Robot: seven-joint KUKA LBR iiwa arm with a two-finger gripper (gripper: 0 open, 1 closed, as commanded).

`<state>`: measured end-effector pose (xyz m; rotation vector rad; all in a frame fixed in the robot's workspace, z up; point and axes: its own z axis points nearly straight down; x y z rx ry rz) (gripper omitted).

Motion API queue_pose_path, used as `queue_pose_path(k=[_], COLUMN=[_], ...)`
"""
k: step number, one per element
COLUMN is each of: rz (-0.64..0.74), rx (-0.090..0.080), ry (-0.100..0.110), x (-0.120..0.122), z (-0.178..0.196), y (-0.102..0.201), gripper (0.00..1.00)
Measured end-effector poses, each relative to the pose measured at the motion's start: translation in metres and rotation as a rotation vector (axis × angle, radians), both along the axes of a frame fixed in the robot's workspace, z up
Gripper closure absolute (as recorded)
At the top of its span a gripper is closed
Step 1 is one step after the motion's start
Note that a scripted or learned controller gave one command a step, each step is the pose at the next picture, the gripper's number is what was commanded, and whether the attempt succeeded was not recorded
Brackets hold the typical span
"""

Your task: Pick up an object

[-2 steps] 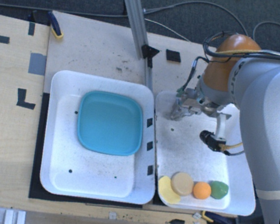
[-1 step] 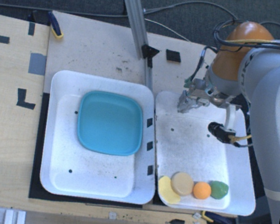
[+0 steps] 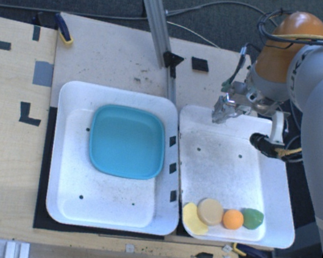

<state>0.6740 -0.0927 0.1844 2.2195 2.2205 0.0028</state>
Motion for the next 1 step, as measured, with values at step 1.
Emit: queue_pose_path(k=[1], rz=[0.0], rx=[0.0], ry=[-0.001], x=[0.0039], z=[0.0428], y=[-0.0005], gripper=[1.0])
